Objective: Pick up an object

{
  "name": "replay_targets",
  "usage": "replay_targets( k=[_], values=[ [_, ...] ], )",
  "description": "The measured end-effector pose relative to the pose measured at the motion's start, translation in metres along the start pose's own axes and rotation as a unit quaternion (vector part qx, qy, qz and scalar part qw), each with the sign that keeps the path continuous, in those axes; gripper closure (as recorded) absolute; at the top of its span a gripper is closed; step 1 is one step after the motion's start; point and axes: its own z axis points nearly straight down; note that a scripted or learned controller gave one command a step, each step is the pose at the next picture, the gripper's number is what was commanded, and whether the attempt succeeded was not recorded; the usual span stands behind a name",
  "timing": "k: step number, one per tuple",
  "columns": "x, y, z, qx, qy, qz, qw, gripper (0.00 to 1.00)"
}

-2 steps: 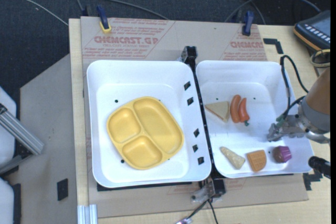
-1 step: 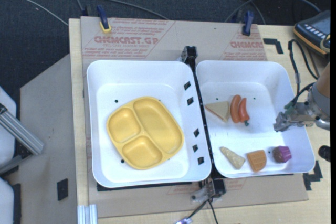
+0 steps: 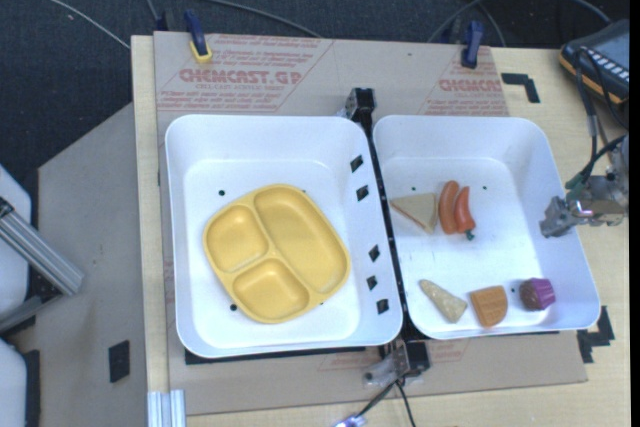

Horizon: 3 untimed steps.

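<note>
We see the gripper [image 3: 562, 215] at the right rim of the right bin [image 3: 450, 133], small and partly lost against the clutter there, so we cannot tell whether it is open or closed; nothing is visibly held in it. The candidates for picking lie in that bin: a pale bread wedge [image 3: 413, 211] touching a pair of red sausages [image 3: 456, 207] near the middle, and along the near wall a tan wedge [image 3: 442, 300], an orange block [image 3: 489, 305] and a purple ball [image 3: 537, 293]. The yellow divided plate [image 3: 277, 252] sits alone in the left bin [image 3: 260, 137]. Our main worry is the rim: a descent from where the gripper stands now would likely strike the bin wall, not reach an object. The three pieces along the near wall sit close to the slope, so we judge that a grasp there could jam against the wall or nudge a piece aside. The ball may roll away. The bread and sausages touch, so a closing grasp could catch both or push one off.
</note>
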Motion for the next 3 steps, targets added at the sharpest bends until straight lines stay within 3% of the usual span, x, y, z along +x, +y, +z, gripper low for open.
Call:
replay_targets(
  k=[1,3],
  values=[
    [0.0,0.002,-0.054,0.0,0.0,0.0,1.0,1.0],
    [0.115,0.01,-0.045,0.003,0.003,-0.003,1.0,1.0]
  ],
)
